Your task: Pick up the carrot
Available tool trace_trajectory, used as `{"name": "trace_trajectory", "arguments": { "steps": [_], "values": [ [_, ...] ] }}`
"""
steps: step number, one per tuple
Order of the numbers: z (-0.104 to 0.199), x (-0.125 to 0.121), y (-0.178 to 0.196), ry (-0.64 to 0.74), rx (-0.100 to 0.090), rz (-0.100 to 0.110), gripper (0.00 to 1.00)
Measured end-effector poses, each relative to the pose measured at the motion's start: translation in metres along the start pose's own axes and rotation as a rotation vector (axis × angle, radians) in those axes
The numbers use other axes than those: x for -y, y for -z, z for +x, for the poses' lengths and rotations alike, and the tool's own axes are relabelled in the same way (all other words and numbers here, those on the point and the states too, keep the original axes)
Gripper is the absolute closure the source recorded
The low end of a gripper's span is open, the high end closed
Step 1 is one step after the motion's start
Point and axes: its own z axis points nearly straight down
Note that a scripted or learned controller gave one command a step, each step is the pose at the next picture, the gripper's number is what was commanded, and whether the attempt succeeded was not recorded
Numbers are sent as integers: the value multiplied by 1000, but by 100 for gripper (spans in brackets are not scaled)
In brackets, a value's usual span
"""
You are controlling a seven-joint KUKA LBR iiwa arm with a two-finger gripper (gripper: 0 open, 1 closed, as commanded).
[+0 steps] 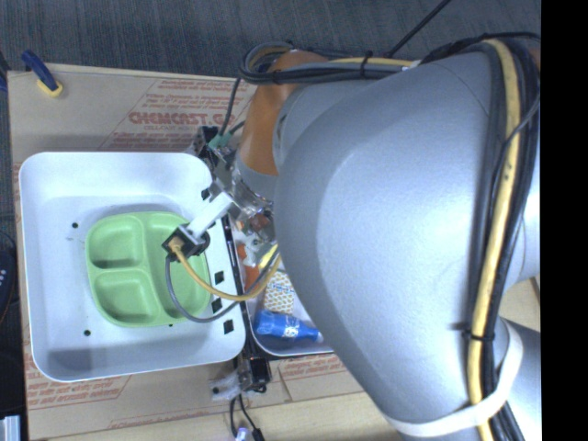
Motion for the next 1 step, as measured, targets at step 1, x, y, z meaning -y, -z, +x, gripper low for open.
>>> {"name": "trace_trajectory", "arguments": {
  "steps": [1],
  "values": [
    [0,28,-50,-155,-4,5,0]
  ]
}}
